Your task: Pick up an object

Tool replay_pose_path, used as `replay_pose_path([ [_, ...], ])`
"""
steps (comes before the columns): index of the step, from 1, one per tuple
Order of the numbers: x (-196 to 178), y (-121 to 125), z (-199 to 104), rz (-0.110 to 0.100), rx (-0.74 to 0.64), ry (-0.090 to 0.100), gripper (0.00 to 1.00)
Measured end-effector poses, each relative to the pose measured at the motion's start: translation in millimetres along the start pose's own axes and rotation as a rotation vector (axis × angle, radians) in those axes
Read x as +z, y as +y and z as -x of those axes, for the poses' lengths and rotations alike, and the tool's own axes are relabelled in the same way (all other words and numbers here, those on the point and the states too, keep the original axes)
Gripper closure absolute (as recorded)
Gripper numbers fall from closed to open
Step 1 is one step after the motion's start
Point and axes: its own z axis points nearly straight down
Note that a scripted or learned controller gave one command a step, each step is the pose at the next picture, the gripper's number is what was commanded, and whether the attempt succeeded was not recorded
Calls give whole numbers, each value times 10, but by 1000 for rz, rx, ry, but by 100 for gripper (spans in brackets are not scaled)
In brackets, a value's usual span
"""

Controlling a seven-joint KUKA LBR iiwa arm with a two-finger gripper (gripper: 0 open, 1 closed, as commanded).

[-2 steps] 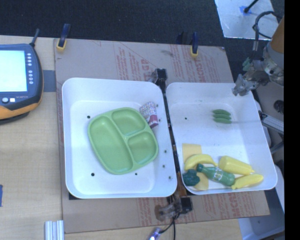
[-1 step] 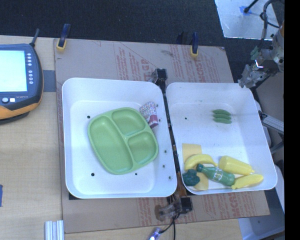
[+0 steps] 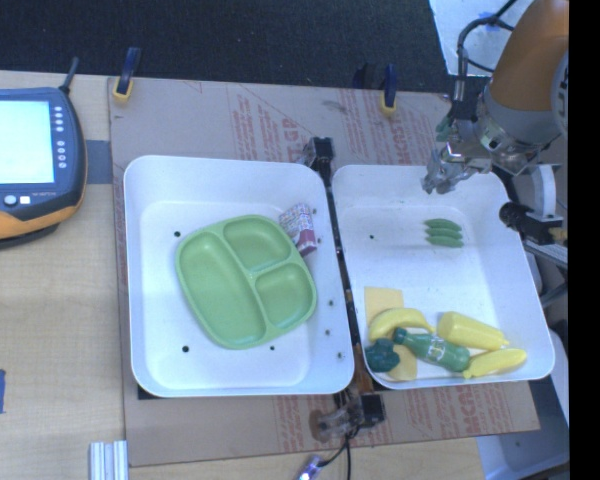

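A green sectioned plate [image 3: 246, 281] and a small wrapped packet [image 3: 300, 227] are lying in the left bin [image 3: 140, 268]. In the right bin [image 3: 480, 268], a green pea pod [image 3: 443, 232] is resting mid-floor; a green bottle [image 3: 433, 349] and yellow items [image 3: 470, 330] are crowding the near end. The gripper [image 3: 442, 180] is hovering above the far edge, holding nothing; its jaw state cannot be told.

Right bin [image 3: 500, 268]: middle floor open between pea pods [image 3: 443, 231] at far side and toy food cluster [image 3: 435, 346] along near wall. Left bin [image 3: 145, 268]: tray [image 3: 245, 280] occupies centre.
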Motion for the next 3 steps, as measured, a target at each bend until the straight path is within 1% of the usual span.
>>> replay_pose_path([
  [1, 298, -412, 644, 0, 2, -3, 0],
  [2, 289, -124, 368, 3, 0, -2, 0],
  [3, 182, -124, 378, 1, -1, -3, 100],
])
